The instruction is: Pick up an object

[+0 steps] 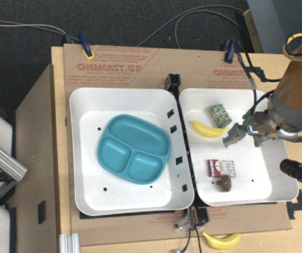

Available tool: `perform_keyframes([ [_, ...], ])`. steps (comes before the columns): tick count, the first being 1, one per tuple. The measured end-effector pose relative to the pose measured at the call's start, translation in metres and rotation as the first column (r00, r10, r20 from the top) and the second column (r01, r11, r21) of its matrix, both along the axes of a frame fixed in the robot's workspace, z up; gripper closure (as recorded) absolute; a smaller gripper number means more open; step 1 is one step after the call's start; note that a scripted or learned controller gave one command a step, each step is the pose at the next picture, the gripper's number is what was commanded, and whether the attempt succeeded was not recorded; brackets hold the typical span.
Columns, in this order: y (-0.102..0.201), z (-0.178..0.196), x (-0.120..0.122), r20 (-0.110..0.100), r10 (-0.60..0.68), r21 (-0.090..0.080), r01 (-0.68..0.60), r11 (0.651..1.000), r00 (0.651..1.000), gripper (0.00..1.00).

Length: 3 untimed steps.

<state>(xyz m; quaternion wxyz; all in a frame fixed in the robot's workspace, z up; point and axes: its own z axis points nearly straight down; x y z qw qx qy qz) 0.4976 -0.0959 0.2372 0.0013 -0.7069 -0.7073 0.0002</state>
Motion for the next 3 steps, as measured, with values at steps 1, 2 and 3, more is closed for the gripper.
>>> perform_keyframes([
  [1,-0.001,-0.062,-0.005,-0.005,-0.001,0.001,0.001,1.0,1.0,0.0],
  [2,-0.004,-0.124,-0.002,-0.006,-0.001,0.002,0.001,1.0,1.0,0.0],
  [3,-0.004,-0.154,-0.003,-0.003,-0.001,0.001,0.001,1.0,1.0,0.0],
])
